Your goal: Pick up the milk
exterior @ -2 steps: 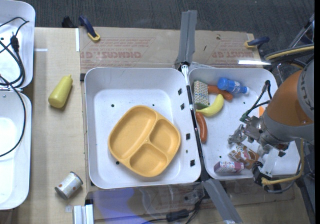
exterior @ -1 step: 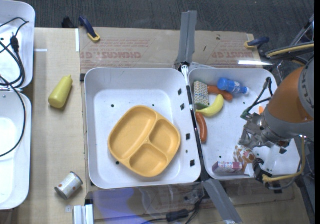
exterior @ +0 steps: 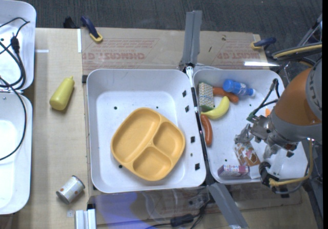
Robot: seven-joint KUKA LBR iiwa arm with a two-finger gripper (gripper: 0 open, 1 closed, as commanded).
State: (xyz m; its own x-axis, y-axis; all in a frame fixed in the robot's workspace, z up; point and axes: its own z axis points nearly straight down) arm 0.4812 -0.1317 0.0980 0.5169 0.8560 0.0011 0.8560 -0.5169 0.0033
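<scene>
Lying flat along the right bin's (exterior: pixel 266 75) near edge, milk (exterior: pixel 234 170) looking light, smooth-sided and slightly crushable, likely best pinched across its narrow middle; gripper (exterior: pixel 249 139) hovering just above it, fingers' state impossible to tell.

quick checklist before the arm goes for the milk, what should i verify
1. Milk located: cannot tell. A small pink-and-white container lying on its side at the right bin's near edge may be it.
2. End effector over the right bin: ok.
3. End effector above that container: not ok, it sits further back and to the right, over a packet.
4. Room around the container: ok, the sausage and banana lie apart from it.
5. Nothing already grasped: cannot tell, the fingers are too cluttered to read.
6. Yellow plate out of the way in the left bin: ok.
</scene>
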